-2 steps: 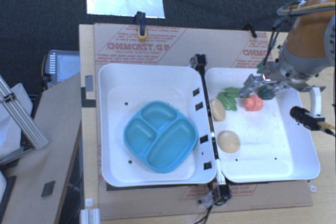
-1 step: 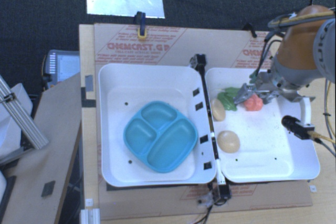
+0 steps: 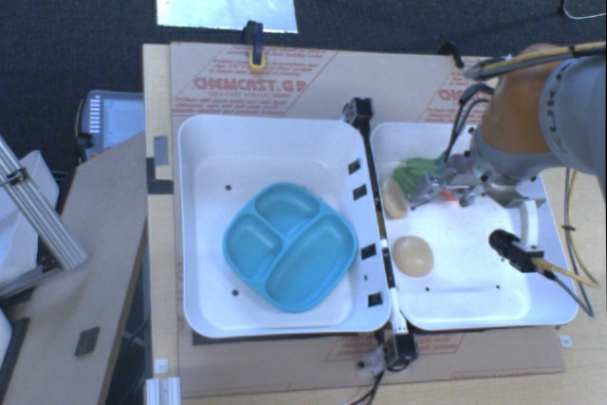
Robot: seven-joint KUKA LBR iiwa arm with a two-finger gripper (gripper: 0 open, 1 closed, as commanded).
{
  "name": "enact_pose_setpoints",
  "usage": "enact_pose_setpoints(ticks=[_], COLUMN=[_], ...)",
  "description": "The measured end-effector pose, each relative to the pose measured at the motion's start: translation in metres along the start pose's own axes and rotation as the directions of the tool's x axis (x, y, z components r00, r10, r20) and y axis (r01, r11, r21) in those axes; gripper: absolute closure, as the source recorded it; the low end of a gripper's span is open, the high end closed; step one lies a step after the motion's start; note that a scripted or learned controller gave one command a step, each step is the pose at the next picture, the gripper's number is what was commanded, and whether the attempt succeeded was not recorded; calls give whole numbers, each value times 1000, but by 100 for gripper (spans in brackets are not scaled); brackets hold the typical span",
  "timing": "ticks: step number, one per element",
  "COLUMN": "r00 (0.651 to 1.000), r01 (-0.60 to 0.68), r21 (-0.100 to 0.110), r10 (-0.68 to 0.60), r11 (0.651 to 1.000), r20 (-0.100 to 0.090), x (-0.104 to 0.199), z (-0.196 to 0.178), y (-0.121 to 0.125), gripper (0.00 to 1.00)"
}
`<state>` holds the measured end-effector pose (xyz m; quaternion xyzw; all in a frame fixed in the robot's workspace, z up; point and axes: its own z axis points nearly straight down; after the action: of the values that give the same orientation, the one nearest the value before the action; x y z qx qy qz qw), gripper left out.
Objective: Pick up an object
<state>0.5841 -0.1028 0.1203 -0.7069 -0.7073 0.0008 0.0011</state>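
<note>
In the right bin point(image 3: 474, 299) lie a green object point(image 3: 412, 174) at the upper left, a beige oval piece point(image 3: 394, 199) against the divider, and a tan round object point(image 3: 413, 255) lower down. My gripper point(image 3: 432, 189) reaches in from the right and sits low at the green object's lower right edge, just right of the beige oval piece. It partly hides the green object. The tan round object lies apart, below the gripper.
The left bin point(image 3: 209, 156) holds a blue divided plate point(image 3: 288, 245). A black divider point(image 3: 372, 204) with clips runs between the bins. The grey arm with its orange band point(image 3: 517, 109) and a black cable fitting point(image 3: 512, 248) hang over the right bin's right half.
</note>
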Motion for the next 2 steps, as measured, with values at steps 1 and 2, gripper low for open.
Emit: enact_pose_setpoints(ticks=[1,2], r00=[1000,1000], r01=[0,2], r21=[-5,-8], r10=[0,-2], r11=[1000,1000], r20=[1,1], x=[0,-5], z=[-14,-61], y=[2,9], gripper=[100,100])
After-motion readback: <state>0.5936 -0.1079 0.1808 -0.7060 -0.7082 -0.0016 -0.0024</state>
